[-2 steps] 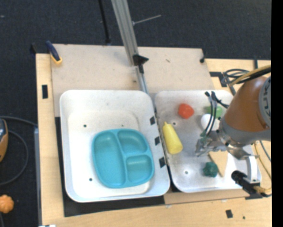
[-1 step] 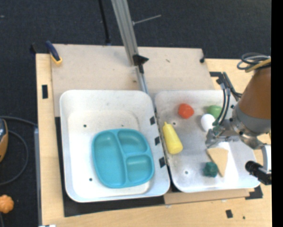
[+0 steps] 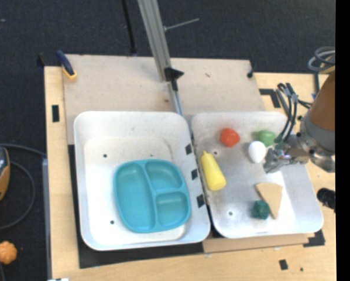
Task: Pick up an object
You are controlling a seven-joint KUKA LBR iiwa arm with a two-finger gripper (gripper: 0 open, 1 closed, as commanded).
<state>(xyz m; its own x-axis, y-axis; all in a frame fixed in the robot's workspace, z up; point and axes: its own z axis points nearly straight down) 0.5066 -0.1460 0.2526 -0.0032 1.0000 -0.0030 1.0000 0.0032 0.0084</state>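
Objects in the right bin (image 3: pixel 292 218): white egg-shaped piece (image 3: pixel 256 151), green piece (image 3: pixel 265 137), red-orange ball (image 3: pixel 229 137), yellow bottle-like item (image 3: pixel 212 171), tan wedge (image 3: pixel 270 196), dark green lump (image 3: pixel 260 209). Your gripper (image 3: pixel 275 158) sits just beside the white piece, nothing visibly between its parts; you cannot tell its opening. Left bin (image 3: pixel 93 157) holds a teal divided tray (image 3: pixel 152 195).

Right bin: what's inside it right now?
In the right bin: yellow piece, orange-red ball, green piece, white ball, tan wedge, dark-green lump. The gripper covers the floor beneath it.
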